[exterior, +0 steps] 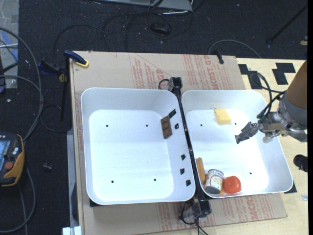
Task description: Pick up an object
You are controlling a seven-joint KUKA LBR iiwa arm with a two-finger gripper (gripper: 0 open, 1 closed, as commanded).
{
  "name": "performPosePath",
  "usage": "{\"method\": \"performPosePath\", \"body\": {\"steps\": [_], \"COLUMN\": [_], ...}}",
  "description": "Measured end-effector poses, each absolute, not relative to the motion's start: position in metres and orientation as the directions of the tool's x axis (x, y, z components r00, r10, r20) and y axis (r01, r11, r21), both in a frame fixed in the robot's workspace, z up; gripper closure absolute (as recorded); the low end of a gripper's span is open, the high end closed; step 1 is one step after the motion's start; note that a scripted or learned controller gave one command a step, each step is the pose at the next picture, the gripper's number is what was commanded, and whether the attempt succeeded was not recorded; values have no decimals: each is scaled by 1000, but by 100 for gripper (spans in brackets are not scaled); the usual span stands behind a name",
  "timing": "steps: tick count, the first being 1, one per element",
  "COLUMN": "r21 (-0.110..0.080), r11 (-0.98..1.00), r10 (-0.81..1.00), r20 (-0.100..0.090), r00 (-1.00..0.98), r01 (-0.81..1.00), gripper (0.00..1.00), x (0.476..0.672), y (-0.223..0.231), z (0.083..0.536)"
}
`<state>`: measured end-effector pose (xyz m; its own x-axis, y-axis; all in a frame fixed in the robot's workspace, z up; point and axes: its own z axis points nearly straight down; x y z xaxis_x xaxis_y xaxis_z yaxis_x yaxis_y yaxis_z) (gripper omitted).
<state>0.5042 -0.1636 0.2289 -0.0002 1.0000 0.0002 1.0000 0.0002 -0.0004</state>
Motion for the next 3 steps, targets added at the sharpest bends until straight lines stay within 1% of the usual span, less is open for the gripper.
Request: {"method": "performPosePath", "body": {"steps": [1, 2, 3], "r21": [-1, -2, 2], "r11": [-1, 1, 1], "r10": [1000, 1000, 1000], "r20": [0, 1, -1], "r00": [1, -1, -1], "r01": [1000, 1000, 1000], "gripper": [0, 0, 0], "x": [521, 584, 625], "y": [-186, -195, -210], "z": [215, 201, 222]}}
